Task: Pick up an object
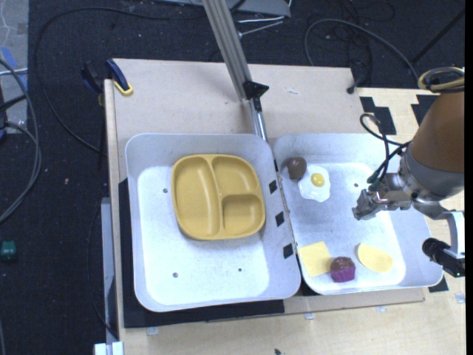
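Two white bins are seen side by side on the bench. The left bin (148, 272) holds a yellow divided plate (219, 197) in its upper half. The right bin (414, 268) holds a brown ball (296, 168) and a fried egg (315, 184) at its upper left, and a yellow square (314, 258), a purple ball (342, 268) and a yellow disc (375, 257) along its lower edge. The gripper (366, 204) is seen over the middle right of that bin, nothing held; whether it is spread cannot be told.
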`<state>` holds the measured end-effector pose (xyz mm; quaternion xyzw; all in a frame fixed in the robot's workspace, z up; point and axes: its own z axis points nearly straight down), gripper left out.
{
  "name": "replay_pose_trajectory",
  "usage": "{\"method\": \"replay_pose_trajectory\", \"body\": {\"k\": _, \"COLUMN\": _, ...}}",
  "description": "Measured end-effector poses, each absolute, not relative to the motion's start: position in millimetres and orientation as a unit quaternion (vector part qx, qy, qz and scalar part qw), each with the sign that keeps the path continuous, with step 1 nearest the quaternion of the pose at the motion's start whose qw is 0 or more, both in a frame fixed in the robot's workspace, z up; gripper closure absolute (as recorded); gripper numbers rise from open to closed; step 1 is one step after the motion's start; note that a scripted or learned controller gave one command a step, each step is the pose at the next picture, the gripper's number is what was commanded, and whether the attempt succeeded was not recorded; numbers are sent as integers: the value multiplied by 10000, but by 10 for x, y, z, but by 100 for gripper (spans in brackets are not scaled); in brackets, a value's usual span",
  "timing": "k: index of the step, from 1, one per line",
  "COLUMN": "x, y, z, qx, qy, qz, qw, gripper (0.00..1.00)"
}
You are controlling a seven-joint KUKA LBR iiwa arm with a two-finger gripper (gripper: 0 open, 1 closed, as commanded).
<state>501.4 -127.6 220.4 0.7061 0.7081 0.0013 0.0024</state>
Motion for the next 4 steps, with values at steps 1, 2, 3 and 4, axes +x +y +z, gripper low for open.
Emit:
{"method": "replay_pose_trajectory", "body": {"k": 1, "x": 5222, "y": -791, "z": 2114, "qx": 7046, "qy": 7096, "qz": 8, "qw": 1, "gripper": 100}}
{"method": "replay_pose_trajectory", "body": {"k": 2, "x": 5438, "y": -370, "z": 2081, "qx": 7044, "qy": 7098, "qz": 8, "qw": 2, "gripper": 100}}
{"method": "replay_pose_trajectory", "body": {"k": 3, "x": 5680, "y": 176, "z": 2046, "qx": 7042, "qy": 7100, "qz": 11, "qw": 2, "gripper": 100}}
{"method": "replay_pose_trajectory", "body": {"k": 4, "x": 5926, "y": 693, "z": 2040, "qx": 7042, "qy": 7100, "qz": 16, "qw": 4, "gripper": 100}}
